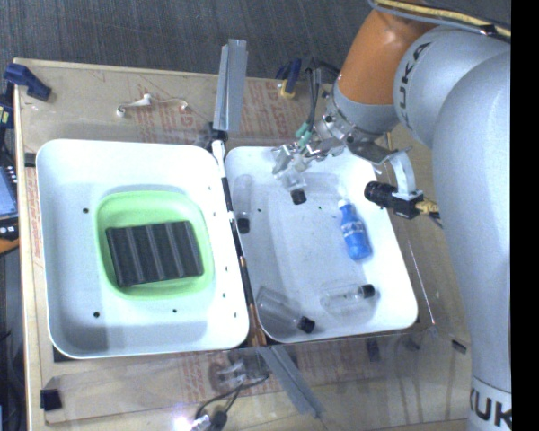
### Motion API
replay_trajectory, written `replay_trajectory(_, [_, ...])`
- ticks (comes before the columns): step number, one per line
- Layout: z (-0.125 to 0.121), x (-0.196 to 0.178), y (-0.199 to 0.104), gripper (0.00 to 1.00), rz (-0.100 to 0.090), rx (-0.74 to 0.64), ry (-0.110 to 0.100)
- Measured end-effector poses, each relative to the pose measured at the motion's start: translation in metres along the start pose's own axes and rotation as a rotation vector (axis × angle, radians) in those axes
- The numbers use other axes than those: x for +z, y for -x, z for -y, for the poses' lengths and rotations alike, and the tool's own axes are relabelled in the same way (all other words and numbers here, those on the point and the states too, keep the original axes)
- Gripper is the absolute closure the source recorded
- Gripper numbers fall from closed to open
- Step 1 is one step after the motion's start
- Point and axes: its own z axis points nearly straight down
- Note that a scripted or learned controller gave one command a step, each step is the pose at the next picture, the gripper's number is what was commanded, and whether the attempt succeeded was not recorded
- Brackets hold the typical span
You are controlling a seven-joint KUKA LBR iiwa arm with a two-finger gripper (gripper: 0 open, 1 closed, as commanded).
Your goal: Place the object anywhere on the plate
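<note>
A light green plate lies in the left bin, and a dark grey ridged block rests on its middle. My gripper hangs over the far left part of the right bin. Just below it a small clear bottle with a black cap sits on the bin floor. A blue bottle lies to the right of the bin's middle.
More clear bottles with black caps lie in the right bin: one along the left wall, one at the near left corner, one near the front right. A black cylinder juts from the wrist over the bin's right side.
</note>
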Motion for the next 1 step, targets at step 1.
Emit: replay_trajectory(1, [0.0,-0.0001,0.0001,0.0,0.0,0.0,0.0])
